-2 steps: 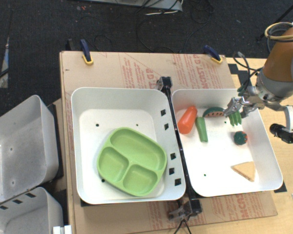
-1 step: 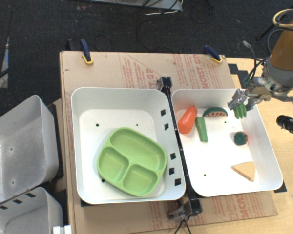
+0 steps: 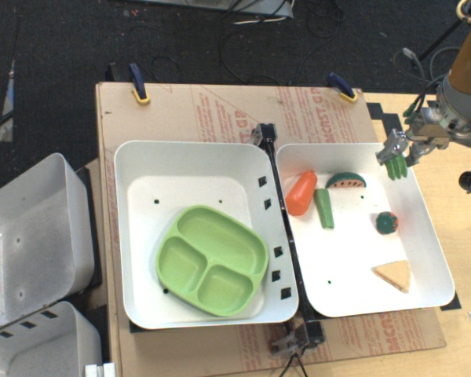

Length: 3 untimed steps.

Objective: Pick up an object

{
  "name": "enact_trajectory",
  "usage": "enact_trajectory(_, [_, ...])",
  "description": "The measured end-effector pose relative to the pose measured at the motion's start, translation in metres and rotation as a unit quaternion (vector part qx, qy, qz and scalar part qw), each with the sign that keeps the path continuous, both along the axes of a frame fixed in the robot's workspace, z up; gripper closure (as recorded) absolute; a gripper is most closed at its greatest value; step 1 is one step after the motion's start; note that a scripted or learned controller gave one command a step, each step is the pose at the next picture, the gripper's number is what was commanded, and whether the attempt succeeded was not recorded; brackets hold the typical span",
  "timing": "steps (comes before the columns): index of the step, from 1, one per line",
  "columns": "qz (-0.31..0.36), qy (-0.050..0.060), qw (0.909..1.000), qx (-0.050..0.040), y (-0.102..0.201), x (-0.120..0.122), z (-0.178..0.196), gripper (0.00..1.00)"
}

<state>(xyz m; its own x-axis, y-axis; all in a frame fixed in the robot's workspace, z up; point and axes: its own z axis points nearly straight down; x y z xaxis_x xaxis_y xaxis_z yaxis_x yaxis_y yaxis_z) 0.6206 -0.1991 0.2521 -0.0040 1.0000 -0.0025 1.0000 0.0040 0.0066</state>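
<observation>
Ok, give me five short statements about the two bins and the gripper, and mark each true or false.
1. The green divided plate lies in the left bin. True.
2. The orange carrot lies in the left bin. False: it is in the right bin.
3. The gripper is over the right bin's far right corner. True.
4. The watermelon slice sits on the plate. False: it lies in the right bin.
5. The tan wedge lies near the right bin's front right corner. True.
</observation>
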Motion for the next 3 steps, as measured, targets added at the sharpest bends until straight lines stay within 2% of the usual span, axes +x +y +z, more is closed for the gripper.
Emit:
enact_trajectory(1, [0.002,0.003,1.0000,0.0019,0.047,-0.006,0.005,1.00])
enact_trajectory(2, [0.002,0.004,1.0000,0.0023,0.102,-0.022,0.003,1.00])
enact_trajectory(3, [0.002,0.005,1.0000,0.0024,0.160,-0.025,-0.012,1.00])
